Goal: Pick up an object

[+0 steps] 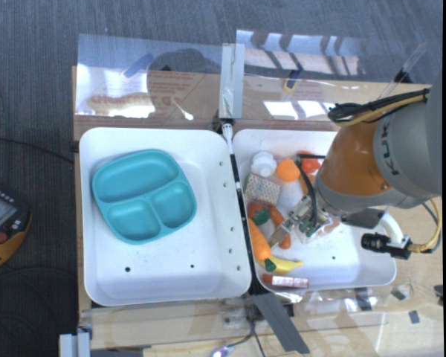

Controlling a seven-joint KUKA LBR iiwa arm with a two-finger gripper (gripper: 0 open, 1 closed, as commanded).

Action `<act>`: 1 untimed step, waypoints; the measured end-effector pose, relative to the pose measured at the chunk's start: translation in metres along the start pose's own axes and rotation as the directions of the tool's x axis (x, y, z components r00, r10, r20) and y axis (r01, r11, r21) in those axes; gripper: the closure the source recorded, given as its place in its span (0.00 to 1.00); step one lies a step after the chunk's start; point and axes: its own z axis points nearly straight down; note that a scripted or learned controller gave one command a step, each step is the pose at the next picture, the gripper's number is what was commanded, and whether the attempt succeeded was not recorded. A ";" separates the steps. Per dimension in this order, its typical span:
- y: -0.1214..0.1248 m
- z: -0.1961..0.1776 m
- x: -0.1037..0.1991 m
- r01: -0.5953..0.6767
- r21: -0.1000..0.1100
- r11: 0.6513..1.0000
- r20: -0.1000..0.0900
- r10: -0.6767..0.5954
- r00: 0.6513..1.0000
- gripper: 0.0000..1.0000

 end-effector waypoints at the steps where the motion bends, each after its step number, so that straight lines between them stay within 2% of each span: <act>1: 0.002 -0.011 -0.001 0.001 -0.003 1.000 0.006 -0.001 1.000 1.00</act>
